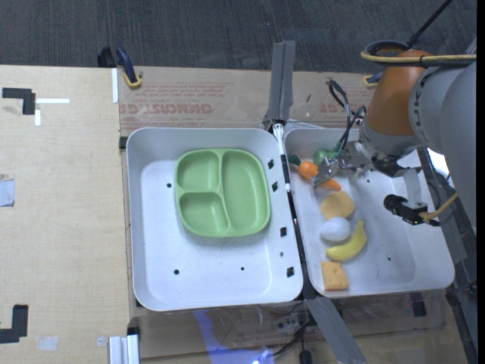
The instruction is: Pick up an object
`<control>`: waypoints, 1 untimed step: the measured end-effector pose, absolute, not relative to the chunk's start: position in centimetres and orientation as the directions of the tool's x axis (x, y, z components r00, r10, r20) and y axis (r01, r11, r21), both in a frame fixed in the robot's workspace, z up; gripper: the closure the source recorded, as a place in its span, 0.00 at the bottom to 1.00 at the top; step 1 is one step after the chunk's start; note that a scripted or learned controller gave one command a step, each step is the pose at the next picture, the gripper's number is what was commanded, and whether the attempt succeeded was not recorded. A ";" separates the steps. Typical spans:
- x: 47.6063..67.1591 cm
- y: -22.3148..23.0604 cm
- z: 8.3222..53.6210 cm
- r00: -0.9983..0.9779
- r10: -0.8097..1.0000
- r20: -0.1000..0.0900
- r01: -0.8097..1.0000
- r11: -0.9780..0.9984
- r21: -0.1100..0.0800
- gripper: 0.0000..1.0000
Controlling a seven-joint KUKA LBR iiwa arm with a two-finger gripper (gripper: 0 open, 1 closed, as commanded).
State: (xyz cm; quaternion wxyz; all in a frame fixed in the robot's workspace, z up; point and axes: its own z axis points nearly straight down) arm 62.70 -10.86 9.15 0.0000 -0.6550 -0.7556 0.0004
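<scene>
camera view. my gripper (pixel 339 165) is low in the right bin (pixel 409 268), near its far left corner, just beside the orange piece (pixel 308 170) and a small green piece (pixel 326 156). whether my gripper is open, closed or gripping anything cannot be determined here: dark cabling and the wrist body cover it. no object is confirmed as held.

candidate objects lie in a row along the left wall of the right bin. from far to near: the orange piece, a pale yellow rounded item (pixel 338 203), a white egg-shaped item (pixel 335 229), a banana (pixel 349 244) touching it, and a tan block (pixel 334 276) at the near left corner. the left bin (pixel 151 279) carries a green divided plate (pixel 223 192) toward its far side.

risk assessment, as judgement only:
- the objects sit close together and close to the wall; closing could push one aside instead of capturing it.
- rounded items may roll or squeeze out of the grasp.
- contact with the divider between the bins could block my descent.

limits of visibility: the green piece is partly covered and its identity is unclear. the arm is cut off at the right edge.
</scene>
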 end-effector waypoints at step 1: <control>62.7 -11.0 10.1 -0.141 0.990 -0.001 0.990 0.141 -0.001 1.00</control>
